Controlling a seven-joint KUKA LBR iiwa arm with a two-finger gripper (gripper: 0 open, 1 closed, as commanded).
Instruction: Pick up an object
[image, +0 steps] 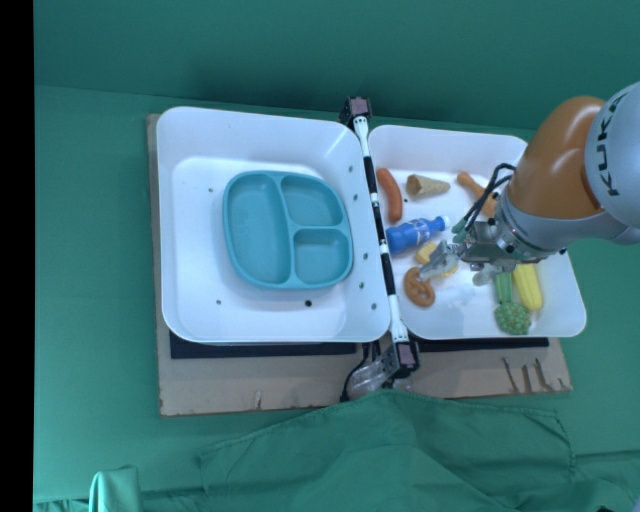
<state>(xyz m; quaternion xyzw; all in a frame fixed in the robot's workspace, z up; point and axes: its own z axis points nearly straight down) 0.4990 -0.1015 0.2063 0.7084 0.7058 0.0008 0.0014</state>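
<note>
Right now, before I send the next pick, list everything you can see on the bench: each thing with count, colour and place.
Bins: 2, white, side by side on the bench.
Divided plate: 1, teal, three compartments, in the left bin.
Sausage: 1, orange-red, right bin near the divider.
Cone-shaped piece: 1, tan, right bin, far side.
Carrot: 1, orange, right bin, far side, partly behind the arm.
Bottle: 1, blue with white cap, lying in the right bin's middle.
Pretzel: 1, orange-brown, right bin, near side.
Corn cob: 1, yellow, right bin, right side.
Green vegetable: 1, right bin, near right corner.
Cloth: green, in front of the bench.
Arm: 1, grey and orange, over the right bin.
Gripper: 1, low beside the bottle.
</note>
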